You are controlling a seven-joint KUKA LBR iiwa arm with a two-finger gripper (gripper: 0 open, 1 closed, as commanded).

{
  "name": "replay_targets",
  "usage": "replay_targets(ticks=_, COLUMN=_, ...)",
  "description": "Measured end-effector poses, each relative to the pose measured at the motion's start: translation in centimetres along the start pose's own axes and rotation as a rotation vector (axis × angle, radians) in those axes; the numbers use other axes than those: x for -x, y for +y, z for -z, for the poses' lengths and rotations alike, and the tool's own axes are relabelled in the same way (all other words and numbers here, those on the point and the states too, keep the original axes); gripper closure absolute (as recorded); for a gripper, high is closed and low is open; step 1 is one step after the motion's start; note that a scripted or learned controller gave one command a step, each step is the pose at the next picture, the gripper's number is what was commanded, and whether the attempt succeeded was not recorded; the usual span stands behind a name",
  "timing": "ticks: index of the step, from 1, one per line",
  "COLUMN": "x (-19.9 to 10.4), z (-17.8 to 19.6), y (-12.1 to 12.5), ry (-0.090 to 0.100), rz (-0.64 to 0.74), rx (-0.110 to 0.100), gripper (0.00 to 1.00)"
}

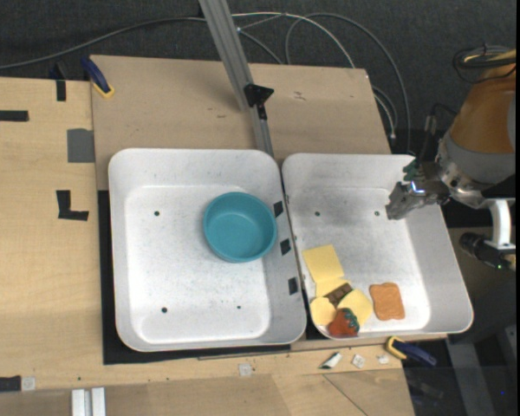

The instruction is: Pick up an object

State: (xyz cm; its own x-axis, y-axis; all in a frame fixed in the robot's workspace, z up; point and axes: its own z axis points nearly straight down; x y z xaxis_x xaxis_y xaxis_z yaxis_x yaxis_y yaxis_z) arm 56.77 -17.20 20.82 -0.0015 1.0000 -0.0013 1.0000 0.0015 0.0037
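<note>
A teal bowl (238,226) sits in the left bin (139,180), right of its middle. In the right bin (347,176), near the front, lie a pale yellow block (322,265), a small heap with a yellow, a brown and a red piece (342,312), and an orange sponge-like slab (386,302). My gripper (403,201) hangs over the right bin's far right edge, well behind those objects, with nothing seen between its fingers.
A grey metal pole (234,59) slants down to the gap between the bins. Cables (329,33) loop over the dark floor behind the bench. Small clips (100,78) lie on the wooden board, and small scraps (355,360) lie at the front edge.
</note>
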Motion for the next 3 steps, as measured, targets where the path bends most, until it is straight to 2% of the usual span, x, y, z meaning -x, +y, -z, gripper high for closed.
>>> replay_targets(ticks=1, x=0.0, z=1.8, y=0.1, ry=0.001, rz=0.0, rx=-0.003, gripper=1.0)
replay_targets(ticks=3, x=-9.7, z=1.2, y=0.0, ry=0.003, rz=0.005, rx=-0.005, gripper=1.0)
